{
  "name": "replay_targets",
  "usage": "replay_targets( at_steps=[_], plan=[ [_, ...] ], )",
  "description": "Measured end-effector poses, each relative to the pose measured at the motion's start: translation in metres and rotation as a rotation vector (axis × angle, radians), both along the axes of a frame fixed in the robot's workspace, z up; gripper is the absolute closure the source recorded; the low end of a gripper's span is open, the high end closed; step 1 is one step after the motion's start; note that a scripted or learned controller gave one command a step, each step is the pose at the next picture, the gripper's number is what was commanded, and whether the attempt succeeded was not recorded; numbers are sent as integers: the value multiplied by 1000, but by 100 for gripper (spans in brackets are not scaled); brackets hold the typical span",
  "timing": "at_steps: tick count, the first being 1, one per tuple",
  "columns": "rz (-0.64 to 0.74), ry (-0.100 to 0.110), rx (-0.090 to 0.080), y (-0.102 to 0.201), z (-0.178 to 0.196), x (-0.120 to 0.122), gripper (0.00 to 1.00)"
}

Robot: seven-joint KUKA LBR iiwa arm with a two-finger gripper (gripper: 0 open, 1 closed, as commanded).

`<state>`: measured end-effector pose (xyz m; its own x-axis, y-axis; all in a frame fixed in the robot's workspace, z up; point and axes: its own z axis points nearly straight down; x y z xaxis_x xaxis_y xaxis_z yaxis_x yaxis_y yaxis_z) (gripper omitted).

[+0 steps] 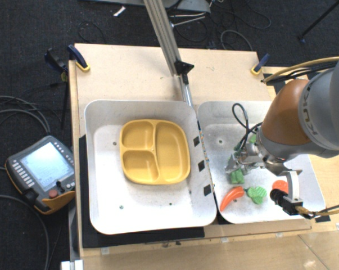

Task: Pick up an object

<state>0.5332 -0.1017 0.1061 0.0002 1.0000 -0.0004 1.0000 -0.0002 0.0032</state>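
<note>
You see the end effector (237, 165) lowered into the right bin (214, 129), over a green toy piece (236, 177); whether its fingers are apart or together you cannot tell. Nearer lie an orange carrot-like toy (231, 197) and a second green piece (257, 194). A yellow divided plate (155, 151) sits in the left bin (102, 167).

A pale wooden surface (130, 72) stands on dark carpeted floor (23, 32). Black cables (236, 24) sprawl toward twelve and one o'clock. At eight o'clock lies a control pendant (43, 173). A grey metal pole (163, 32) slants in from twelve.
</note>
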Motion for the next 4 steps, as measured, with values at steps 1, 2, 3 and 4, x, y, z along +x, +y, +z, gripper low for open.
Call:
replay_targets(
  at_steps=[1,2,3,4],
  plan=[
    [2,-3,-1,-3,62,7,100],
    [4,-3,-1,6,113,3,100],
    [4,-4,-1,7,176,9,100],
    [3,1,-1,7,185,9,100]
  ],
)
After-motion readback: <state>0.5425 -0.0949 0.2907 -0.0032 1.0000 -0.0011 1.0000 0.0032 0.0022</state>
